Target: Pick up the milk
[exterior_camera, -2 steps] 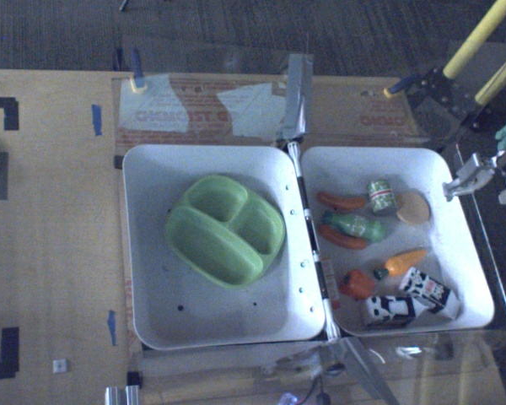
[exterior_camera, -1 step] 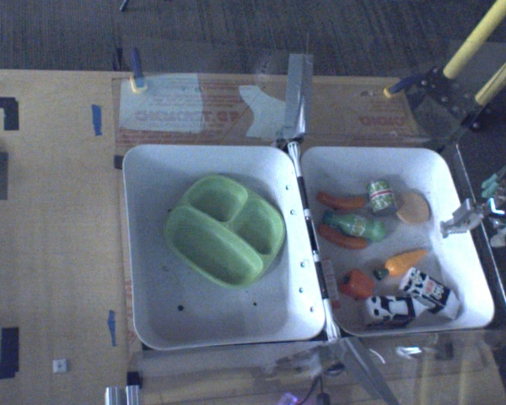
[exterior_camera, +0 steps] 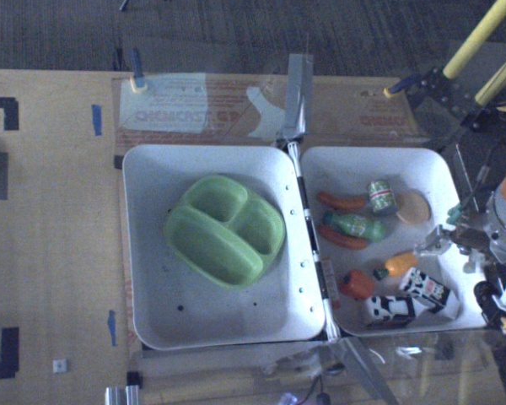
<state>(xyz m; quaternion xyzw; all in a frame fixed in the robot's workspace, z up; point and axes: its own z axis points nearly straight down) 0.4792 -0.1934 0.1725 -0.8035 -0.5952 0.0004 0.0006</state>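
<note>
Hovering at the right bin point(exterior_camera: 445, 169)'s right rim, my gripper point(exterior_camera: 455, 241), grip state impossible to tell, sits just beyond the cow-patterned milk point(exterior_camera: 425, 289) near the front wall, where I might snag the orange carrot point(exterior_camera: 398, 265) crowding it.

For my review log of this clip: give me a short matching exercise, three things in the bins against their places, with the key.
Things:
1. green tray
2. milk carton
3. small can

Places:
A. right bin, far side
B. left bin, middle
C. right bin, near right corner

Pairs: 1-B, 2-C, 3-A
</note>
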